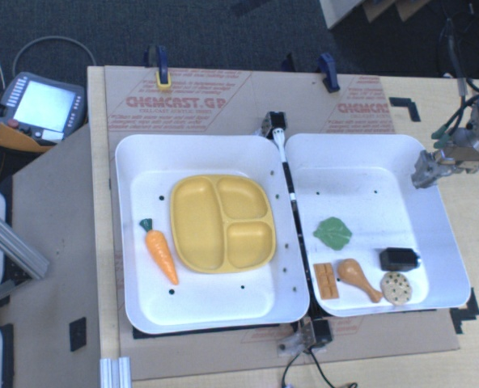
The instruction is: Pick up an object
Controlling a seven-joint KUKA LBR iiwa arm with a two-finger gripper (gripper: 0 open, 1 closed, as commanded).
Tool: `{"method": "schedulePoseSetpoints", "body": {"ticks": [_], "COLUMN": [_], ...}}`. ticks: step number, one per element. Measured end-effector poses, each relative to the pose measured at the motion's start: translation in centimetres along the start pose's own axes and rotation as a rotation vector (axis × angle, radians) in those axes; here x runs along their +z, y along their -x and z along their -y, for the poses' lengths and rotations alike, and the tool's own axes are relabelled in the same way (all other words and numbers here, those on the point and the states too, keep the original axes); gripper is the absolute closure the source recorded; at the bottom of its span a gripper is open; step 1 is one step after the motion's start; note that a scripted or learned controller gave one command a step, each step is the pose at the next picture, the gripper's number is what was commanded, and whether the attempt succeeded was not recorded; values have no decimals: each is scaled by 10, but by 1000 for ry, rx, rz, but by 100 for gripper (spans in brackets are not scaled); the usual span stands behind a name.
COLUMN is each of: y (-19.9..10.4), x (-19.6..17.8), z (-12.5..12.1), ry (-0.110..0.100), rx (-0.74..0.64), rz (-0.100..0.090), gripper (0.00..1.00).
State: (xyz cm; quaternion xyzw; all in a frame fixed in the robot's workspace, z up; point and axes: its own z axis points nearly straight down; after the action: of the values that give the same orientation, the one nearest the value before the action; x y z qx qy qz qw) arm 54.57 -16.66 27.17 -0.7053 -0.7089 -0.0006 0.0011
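The right bin holds a green leaf, a tan cracker, a brown chicken drumstick, a round speckled cookie and a small black block. In the left bin lie a yellow divided plate and an orange carrot. My gripper hangs at the right bin's far right rim, well away from the objects and above them in the view. Nothing shows between its fingers.
Both bins rest on a cardboard sheet held by blue clamps at the back. A black divider strip runs between the bins. A teach pendant sits off the bench at the left.
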Motion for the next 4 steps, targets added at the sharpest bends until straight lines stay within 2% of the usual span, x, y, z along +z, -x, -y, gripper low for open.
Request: {"method": "schedulePoseSetpoints", "body": {"ticks": [2,3,4], "y": [-105,-150,-199], "x": [0,17,17], "z": [0,13,26], "ry": [-1,-4,-3], "rx": [-1,0,-1], "rz": [0,0,0], "gripper": [100,100,100]}}
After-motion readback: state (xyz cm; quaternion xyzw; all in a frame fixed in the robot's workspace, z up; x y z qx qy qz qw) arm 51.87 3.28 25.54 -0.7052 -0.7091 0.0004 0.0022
